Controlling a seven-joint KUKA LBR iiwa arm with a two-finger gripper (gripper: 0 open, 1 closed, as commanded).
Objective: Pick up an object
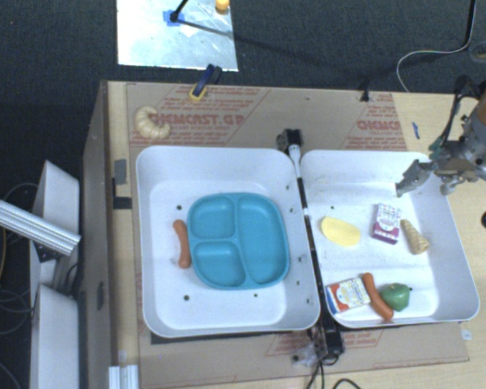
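Gripper sits at the right bin's far right edge — above the contents, nothing between its fingers; whether the jaws stand open or closed cannot be told. Candidates lie in that bin: purple carton nearest, cone just beside it, yellow piece standing apart. Recommendation: take the yellow piece — free on all sides. Centre over it, descend straight. 1 risk: the carton and cone crowd each other
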